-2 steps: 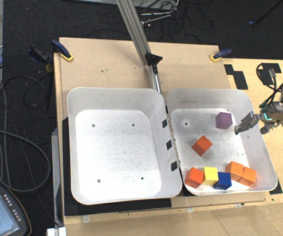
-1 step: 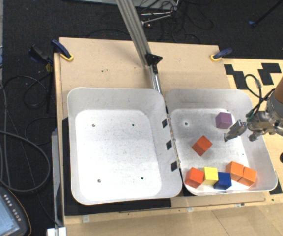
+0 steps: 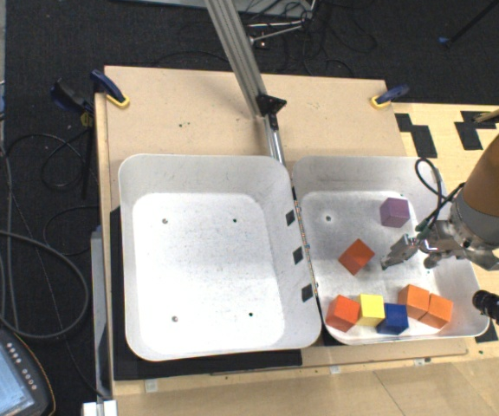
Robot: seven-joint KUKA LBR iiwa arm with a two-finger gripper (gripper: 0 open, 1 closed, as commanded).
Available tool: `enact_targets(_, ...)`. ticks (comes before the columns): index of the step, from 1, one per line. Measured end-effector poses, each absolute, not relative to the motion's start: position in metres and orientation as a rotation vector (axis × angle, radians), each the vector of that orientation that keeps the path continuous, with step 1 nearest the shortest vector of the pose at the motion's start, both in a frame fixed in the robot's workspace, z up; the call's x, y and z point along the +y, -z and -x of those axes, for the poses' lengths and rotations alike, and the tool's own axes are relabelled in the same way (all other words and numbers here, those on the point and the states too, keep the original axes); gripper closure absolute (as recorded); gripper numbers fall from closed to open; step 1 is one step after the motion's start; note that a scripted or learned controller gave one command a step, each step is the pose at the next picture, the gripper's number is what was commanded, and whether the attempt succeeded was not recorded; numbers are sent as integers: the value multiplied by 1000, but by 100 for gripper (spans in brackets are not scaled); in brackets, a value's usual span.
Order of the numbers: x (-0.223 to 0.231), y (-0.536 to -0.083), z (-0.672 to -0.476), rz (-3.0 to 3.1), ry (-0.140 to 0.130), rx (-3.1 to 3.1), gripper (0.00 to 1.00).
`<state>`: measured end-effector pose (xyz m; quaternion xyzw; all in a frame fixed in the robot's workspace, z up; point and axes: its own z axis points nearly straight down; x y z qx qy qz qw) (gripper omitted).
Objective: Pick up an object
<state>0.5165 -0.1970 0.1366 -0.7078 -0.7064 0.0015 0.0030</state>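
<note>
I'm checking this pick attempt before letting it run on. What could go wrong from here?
1. The hand hovers between the lone orange cube and the purple cube, over neither; closing here may grab nothing.
2. The yellow cube, blue cube and their orange neighbours sit packed against the right bin's front wall, leaving little room for fingers, so a pick there could jam or shove them.

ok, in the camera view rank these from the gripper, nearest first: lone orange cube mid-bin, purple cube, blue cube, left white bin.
1. Lone orange cube, just left of the gripper, in the middle of the right white bin.
2. Purple cube, above the gripper toward the bin's far side.
3. Blue cube, below it in the row along the near wall.
4. Left white bin, farthest, across the divide.
</note>
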Motion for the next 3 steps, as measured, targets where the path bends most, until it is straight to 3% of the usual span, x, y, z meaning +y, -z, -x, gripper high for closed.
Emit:
enact_targets(1, -197, -93, -517, 2223, -1, -2220, 0)
enact_targets(2, -197, -106, -518, 2224, 2, -2222, 100)
enact_targets(3, -192, -168, -523, 2222, 5, -2230, 100)
